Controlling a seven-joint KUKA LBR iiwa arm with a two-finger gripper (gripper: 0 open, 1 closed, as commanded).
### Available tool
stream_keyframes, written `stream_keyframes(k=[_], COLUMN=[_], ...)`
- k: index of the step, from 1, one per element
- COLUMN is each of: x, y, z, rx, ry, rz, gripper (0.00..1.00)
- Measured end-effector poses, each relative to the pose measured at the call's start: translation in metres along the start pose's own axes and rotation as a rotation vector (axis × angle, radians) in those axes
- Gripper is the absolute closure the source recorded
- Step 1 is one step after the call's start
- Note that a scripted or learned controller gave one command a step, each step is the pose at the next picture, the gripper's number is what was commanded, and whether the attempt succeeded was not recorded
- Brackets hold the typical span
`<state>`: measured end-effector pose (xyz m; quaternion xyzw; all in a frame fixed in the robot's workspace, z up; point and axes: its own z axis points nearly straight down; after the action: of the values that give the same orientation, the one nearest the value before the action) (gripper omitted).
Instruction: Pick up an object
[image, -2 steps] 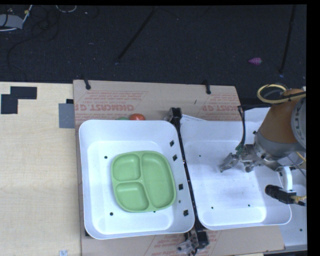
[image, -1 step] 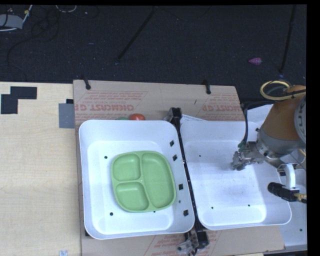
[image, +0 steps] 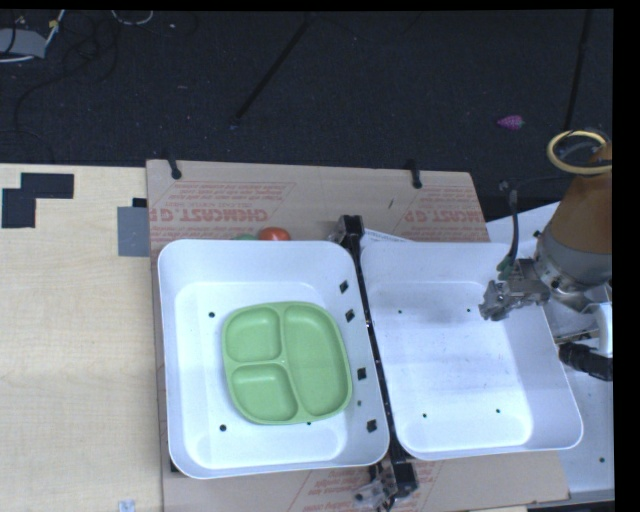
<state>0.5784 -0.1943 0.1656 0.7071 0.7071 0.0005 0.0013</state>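
One green plate (image: 286, 362) lies flat in the left bin (image: 190, 300), pale and rounded (three compartments, two small ones on its left, one long one on its right), near that bin's middle. Right of the left bin, touching along a black clip strip, sits the right bin (image: 470, 400). Over its far right edge hangs the gripper (image: 497, 305), well apart from the plate; whether it is spread or pressed together cannot be told. The arm (image: 585, 225) rises rightward, its orange band above.

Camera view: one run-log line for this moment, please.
end effector: over right bin upper right edge | green divided plate: in left bin | grasp: none seen
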Motion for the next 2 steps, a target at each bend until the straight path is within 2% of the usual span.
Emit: stream_keyframes(k=[1, 2], x=[0.0010, 0.0006], y=[0.0036, 0.0036], z=[-0.0630, -0.0662], rx=[-0.001, 0.004], ry=[0.000, 0.002], rz=[-0.001, -0.002], gripper=[1.00, 1.00])
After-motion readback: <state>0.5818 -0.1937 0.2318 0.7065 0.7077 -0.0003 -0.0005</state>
